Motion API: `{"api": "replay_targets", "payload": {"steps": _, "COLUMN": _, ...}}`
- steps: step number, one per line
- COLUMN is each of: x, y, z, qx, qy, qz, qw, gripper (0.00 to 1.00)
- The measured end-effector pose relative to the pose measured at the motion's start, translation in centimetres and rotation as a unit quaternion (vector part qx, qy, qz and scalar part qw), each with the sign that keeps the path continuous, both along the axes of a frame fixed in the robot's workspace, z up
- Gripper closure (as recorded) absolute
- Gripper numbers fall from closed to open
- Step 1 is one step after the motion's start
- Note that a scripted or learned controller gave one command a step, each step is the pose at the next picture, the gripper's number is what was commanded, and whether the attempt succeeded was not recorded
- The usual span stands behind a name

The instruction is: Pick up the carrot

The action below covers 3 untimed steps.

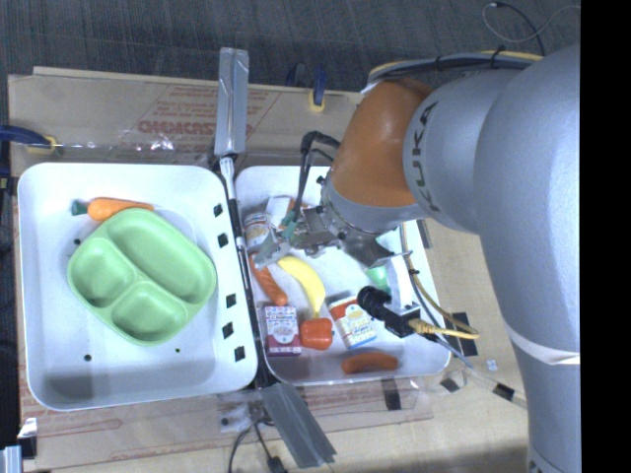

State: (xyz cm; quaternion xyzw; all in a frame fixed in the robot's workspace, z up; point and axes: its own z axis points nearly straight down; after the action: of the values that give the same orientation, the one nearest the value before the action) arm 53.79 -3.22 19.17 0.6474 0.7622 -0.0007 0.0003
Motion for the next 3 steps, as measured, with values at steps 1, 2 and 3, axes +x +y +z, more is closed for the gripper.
{"api": "replay_targets", "payload": {"steps": 1, "x": 0.8, "y": -2.3, "z": 6.0, "qx": 0.0007, "qy": 0.001, "qz": 0.006, "qw": 1.0000, "gripper": 0.00}}
{"api": "replay_targets", "payload": {"steps": 2, "x": 4.2, "y": -4.1, "z": -0.2, "qx": 0.0007, "qy": 0.003, "qz": 0.015, "qw": 0.9999, "gripper": 0.00}}
{"api": "replay_targets", "payload": {"steps": 3, "x": 2.0, "y": -1.4, "z": -0.1, "qx": 0.0006, "qy": 0.003, "qz": 0.029, "qw": 0.9996, "gripper": 0.00}}
